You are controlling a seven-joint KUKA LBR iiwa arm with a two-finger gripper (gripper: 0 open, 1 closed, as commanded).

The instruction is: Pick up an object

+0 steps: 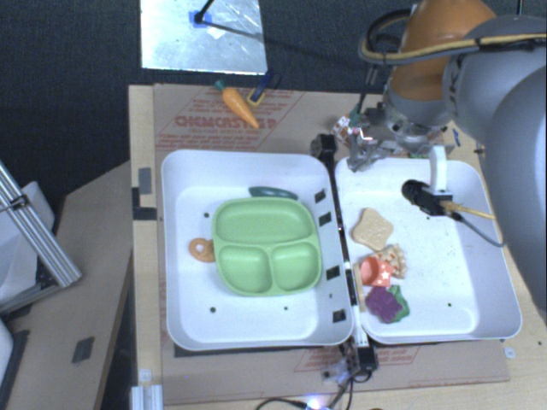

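Nearest to me, a purple plastic grape cluster with a green leaf lies in the right white bin, touching a small red-and-pink toy food piece, with a tan crinkled toy piece just beside that. Further up sits a flat tan toy slice of toast, apart from the others. The left white bin holds a green divided plastic plate and a small orange ring beside it; an orange toy carrot lies outside both bins on the cardboard.

The gripper hangs over the far left corner of the right bin, near the divider. I cannot tell how wide it stands, nor whether it has anything. The grey arm comes in from the right, its orange band high above the wrist, which points steeply downward.

I judge the toast the best target: nearest and standing clear. I would centre over it, keep off the bin wall, and descend straight, since a flat piece needs a low grip
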